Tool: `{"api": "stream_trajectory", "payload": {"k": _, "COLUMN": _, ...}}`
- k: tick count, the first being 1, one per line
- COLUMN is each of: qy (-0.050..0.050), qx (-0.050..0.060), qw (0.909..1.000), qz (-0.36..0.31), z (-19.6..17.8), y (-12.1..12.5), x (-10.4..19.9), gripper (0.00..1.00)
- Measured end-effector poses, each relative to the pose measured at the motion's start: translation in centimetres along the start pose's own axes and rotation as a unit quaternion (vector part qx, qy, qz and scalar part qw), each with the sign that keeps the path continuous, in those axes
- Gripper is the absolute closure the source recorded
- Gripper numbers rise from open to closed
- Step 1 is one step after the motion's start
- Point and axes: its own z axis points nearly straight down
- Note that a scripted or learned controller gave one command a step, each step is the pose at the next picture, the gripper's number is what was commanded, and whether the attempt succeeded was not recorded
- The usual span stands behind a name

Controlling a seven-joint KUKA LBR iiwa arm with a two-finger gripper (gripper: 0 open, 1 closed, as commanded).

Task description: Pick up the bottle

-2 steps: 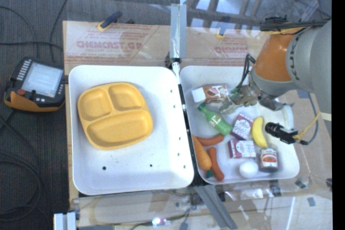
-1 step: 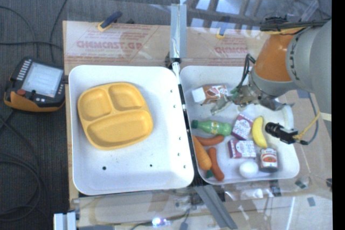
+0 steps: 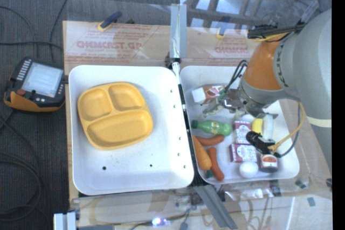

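the grey arm (image 3: 312,62) reaches in from the right, orange-banded wrist angled down, end effector (image 3: 218,102) low.

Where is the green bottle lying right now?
The green bottle lies on its side in the right bin, near its left wall, just above the carrots and below the gripper.

The divided plate (image 3: 115,115) at centre left of the frame is yellow and sits in a white bin (image 3: 81,169). The bottle (image 3: 214,127) in the right-hand white bin (image 3: 291,167) is green with a yellow-green label. Beside it are two orange carrots (image 3: 207,159), a white egg (image 3: 248,169) and red-and-white cartons (image 3: 242,152).
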Motion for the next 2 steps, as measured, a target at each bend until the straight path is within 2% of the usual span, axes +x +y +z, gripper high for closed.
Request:
{"api": "stream_trajectory", "payload": {"k": 1, "qy": 0.001, "qx": 0.001, "qw": 1.0, "qz": 0.0, "z": -0.8, "y": 0.06, "x": 0.0, "gripper": 1.0}}
{"api": "stream_trajectory", "payload": {"k": 2, "qy": 0.001, "qx": 0.001, "qw": 1.0, "qz": 0.0, "z": -0.79, "y": 0.05, "x": 0.02, "gripper": 0.0}}
